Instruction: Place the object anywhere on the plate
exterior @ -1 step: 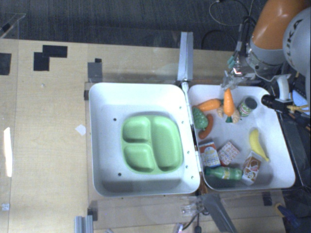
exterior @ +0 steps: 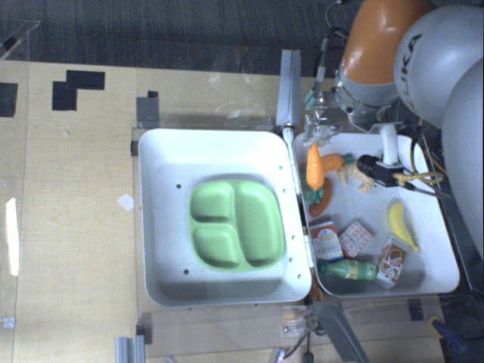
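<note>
Task looks barely begun. Green plate bare in left bin. Carrot at right bin's far-left corner, below claw; claw state: cannot tell. Lift, carry and placing all remain.

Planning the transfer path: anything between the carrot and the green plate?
Yes, low barriers only: the carrot lies at the right bin's left edge, so the two adjoining bin walls stand between it and the green plate in the left bin. Nothing else is visible.
</note>
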### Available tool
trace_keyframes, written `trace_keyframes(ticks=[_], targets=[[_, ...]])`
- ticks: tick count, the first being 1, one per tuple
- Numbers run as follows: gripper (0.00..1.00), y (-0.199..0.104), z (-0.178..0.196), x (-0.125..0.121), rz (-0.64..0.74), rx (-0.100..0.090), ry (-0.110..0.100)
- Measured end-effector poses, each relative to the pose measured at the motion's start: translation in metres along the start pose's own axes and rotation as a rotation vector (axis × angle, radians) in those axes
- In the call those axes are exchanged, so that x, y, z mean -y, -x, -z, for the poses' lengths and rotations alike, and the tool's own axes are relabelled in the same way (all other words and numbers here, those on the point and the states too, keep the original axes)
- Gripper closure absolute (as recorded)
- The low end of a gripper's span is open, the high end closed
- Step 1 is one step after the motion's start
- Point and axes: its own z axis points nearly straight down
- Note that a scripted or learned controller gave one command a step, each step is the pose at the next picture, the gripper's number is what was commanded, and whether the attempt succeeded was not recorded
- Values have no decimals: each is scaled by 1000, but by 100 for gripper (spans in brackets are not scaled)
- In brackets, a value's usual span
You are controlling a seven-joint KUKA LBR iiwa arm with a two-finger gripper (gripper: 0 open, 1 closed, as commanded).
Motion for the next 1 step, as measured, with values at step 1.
trace_keyframes(ticks=[1], targets=[[100, -101, -45, 9, -93, 0, -3]])
